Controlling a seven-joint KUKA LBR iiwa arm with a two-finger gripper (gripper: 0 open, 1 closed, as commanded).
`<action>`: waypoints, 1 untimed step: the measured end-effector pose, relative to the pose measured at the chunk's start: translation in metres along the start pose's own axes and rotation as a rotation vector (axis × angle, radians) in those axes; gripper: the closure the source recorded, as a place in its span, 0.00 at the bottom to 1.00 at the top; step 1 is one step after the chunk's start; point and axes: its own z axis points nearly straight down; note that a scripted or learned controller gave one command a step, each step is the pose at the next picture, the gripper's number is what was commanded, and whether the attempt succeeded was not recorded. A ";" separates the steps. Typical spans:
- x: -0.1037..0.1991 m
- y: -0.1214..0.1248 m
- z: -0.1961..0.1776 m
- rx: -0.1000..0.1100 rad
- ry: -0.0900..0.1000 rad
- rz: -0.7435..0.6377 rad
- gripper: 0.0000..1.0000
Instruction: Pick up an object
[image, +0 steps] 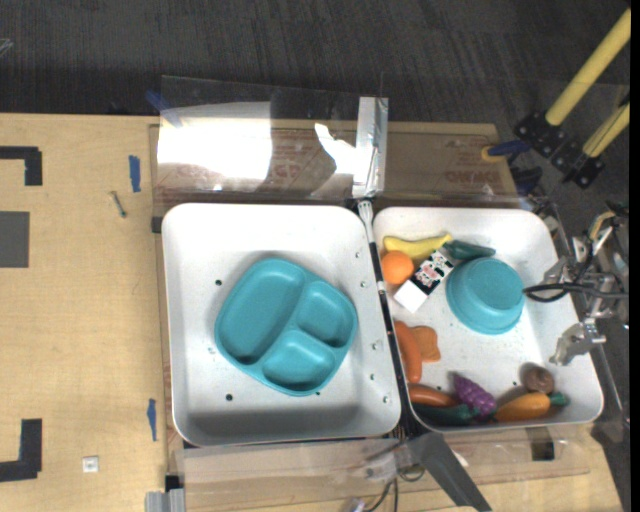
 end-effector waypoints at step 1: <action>0.006 -0.020 0.133 0.007 -0.024 -0.172 0.00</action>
